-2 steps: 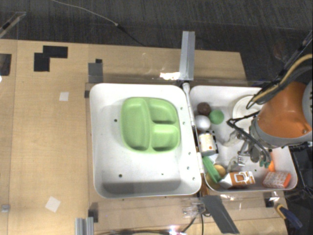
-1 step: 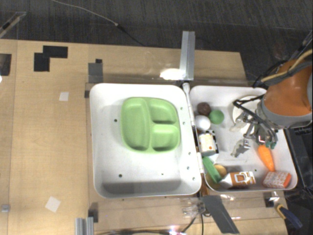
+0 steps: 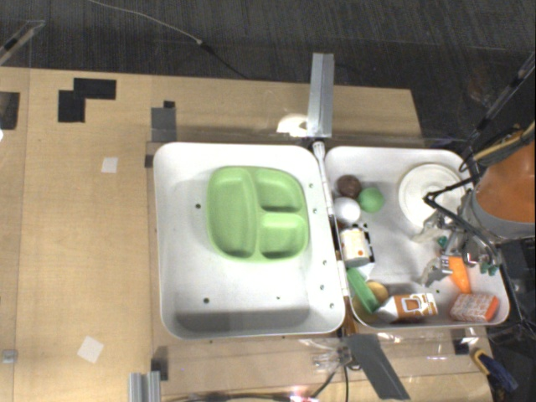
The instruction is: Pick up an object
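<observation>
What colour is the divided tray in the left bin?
Light green; the compartment tray shows best in the camera view.

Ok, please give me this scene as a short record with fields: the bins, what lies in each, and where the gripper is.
left bin: holds a green tray with compartments
right bin: white plate, brown ball, green ball, white ball, orange carrot, orange packet, small carton
gripper: low over the right bin, beside the carrot
arm: enters from the right
held: nothing seen between the fingers

Arm (image 3: 507, 195) reaching from right, hand (image 3: 442, 254) lowered, pointing left.
</observation>
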Action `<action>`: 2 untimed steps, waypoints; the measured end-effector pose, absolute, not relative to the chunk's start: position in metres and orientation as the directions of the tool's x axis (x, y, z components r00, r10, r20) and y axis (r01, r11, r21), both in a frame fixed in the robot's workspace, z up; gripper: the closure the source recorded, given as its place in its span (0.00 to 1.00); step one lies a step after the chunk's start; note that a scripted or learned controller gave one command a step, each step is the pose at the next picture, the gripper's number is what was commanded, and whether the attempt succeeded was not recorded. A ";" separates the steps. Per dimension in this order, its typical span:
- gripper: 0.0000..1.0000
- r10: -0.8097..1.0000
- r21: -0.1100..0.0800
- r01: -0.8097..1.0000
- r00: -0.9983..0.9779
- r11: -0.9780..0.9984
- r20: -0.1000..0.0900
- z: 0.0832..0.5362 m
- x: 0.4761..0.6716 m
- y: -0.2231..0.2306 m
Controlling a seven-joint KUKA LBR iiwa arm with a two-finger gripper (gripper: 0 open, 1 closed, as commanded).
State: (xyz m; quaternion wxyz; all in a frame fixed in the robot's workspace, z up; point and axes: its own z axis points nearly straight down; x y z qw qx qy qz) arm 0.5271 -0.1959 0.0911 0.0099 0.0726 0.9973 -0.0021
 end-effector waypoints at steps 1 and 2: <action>0.00 0.208 0.003 0.208 -0.978 0.978 -0.020 0.091 0.524 -0.202; 0.00 0.265 0.004 0.265 -0.964 0.964 -0.019 0.091 0.523 -0.203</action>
